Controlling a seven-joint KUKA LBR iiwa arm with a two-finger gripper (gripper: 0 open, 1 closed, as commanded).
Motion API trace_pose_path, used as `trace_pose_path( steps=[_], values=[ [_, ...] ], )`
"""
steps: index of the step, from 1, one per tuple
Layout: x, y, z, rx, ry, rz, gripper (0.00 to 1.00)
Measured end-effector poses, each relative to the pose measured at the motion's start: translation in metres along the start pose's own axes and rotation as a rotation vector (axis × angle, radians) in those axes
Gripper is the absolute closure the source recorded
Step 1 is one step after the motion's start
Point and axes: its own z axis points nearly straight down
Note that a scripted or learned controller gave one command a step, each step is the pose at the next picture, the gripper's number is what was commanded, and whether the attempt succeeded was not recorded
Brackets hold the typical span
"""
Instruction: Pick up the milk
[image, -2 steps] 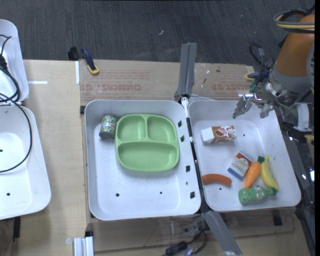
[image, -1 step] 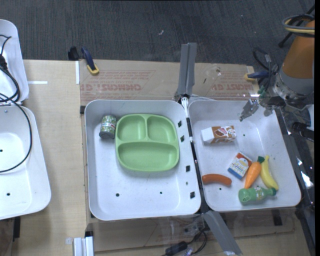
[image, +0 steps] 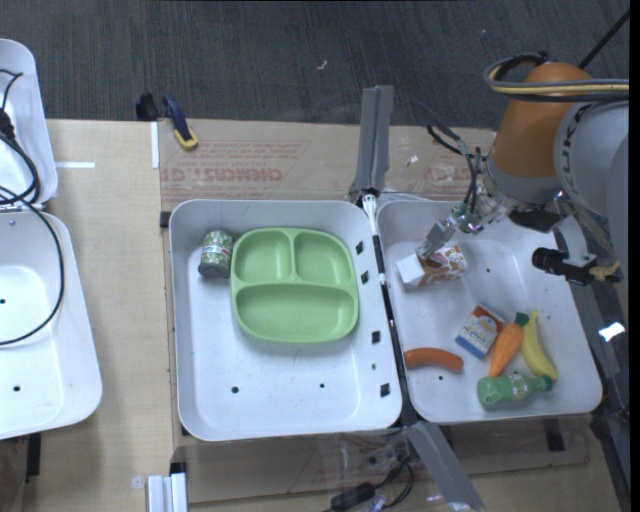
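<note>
White milk carton (image: 432, 265) lies tipped near right bin's (image: 570, 400) back-left corner, touching gripper (image: 440, 238) tip; finger spread cannot be told.

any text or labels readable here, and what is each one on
Red print on the cardboard sheet behind the bins: upside down from this camera, too blurred to quote.
Small can: patterned label, unreadable.
Milk carton: markings too small to read.
Small box by the carrot: print too blurred.
Green bottle: label unreadable.

Bench (image: 120, 160) bearing two white bins (image: 190, 330)
</note>
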Motion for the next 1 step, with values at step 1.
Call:
trace_pose_path(
  steps=[1],
  values=[
    [-0.0155,-0.0112,0.0207,0.007,0.004,0.372,0.00]
  ],
)
